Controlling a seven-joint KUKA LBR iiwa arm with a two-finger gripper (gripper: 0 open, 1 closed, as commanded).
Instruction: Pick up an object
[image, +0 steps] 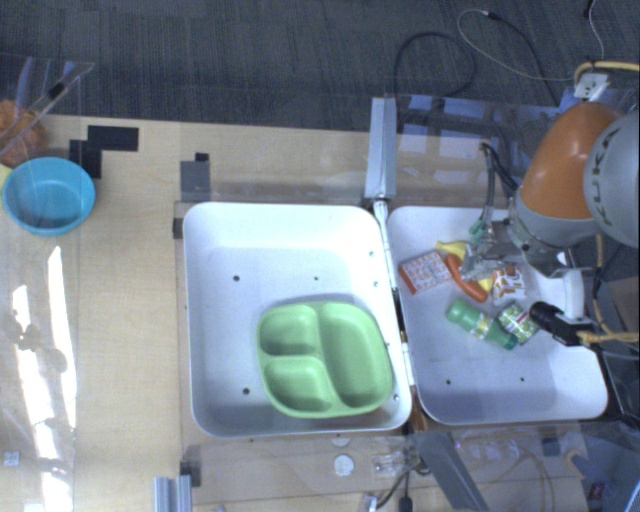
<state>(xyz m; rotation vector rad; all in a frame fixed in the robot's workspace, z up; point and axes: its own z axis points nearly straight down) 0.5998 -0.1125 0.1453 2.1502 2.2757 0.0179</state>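
The right bin holds a small pile near its back left. There is a flat red patterned box, a yellow piece, an orange piece, a white and red packet and a green bottle lying on its side. My gripper hangs down over the pile, between the yellow piece and the packet. The arm's orange band rises behind it. I see nothing lifted off the bin floor.
A green divided plate lies in the left bin. A blue bowl stands on the bench at far left. A metal post rises at the back, where the two bins meet.
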